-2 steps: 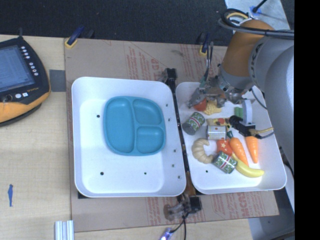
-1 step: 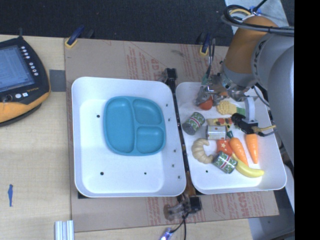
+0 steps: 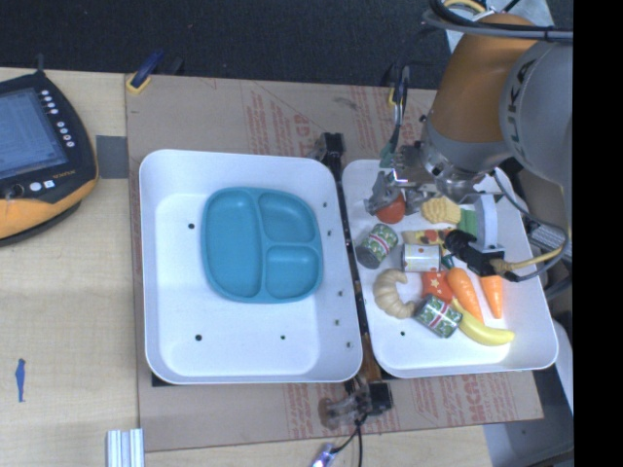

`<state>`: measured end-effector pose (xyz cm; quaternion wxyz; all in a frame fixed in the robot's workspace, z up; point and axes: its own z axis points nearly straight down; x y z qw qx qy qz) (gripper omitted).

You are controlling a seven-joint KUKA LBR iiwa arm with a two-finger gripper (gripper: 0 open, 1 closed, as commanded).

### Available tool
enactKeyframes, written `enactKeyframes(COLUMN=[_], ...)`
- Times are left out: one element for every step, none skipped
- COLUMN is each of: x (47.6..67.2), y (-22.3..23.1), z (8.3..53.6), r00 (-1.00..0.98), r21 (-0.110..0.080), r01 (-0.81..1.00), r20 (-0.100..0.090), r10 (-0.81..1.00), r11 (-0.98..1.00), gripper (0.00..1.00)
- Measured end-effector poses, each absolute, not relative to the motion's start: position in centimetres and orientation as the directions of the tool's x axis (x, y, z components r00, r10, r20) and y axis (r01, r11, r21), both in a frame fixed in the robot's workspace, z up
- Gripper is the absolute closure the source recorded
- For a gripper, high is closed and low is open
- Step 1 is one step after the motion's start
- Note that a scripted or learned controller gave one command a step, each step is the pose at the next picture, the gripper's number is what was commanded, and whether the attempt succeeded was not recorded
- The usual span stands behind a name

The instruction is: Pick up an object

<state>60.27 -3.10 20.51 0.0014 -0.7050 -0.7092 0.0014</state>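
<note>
2 shallow white bins are set side by side on a sheet of cardboard [image 3: 243, 115] laid over the bench. In the left bin [image 3: 165, 290] a blue divided plate [image 3: 261, 244] with 3 compartments is seen, lying flat near the bin's middle. A handheld control pendant [image 3: 39, 154], orange-edged with a dark screen, rests on the bench at the far left.

The right bin [image 3: 526, 343] is crowded with toy food. A croissant [image 3: 393, 293] lies near its left wall, with a small green-labelled can [image 3: 377, 245] just above it and a second can [image 3: 437, 315] to its right. 2 carrots [image 3: 465, 292] and a banana [image 3: 484, 332] are packed close at the lower right, and a small white box [image 3: 421, 256] sits in the middle of the pile.

The gripper [image 3: 387, 191] is lowered into the bin's upper left corner, directly over a small red object [image 3: 391, 208], round and tomato-like. Whether the fingers are spread or closed on it cannot be told, since they are blurred against the clutter.
</note>
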Motion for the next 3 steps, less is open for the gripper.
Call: enactKeyframes(x=[53.5,49.1,50.6], y=[-1.2,4.5,11.2], z=[24.5,23.1,25.6], r00=[-0.005,-0.007,-0.005], r21=[-0.005,-0.005,-0.005], r01=[1.000,1.000,1.000], r20=[0.000,-0.001,0.000], r10=[1.000,1.000,1.000], r11=[0.005,0.007,0.005], gripper=[1.00,1.00,1.00])
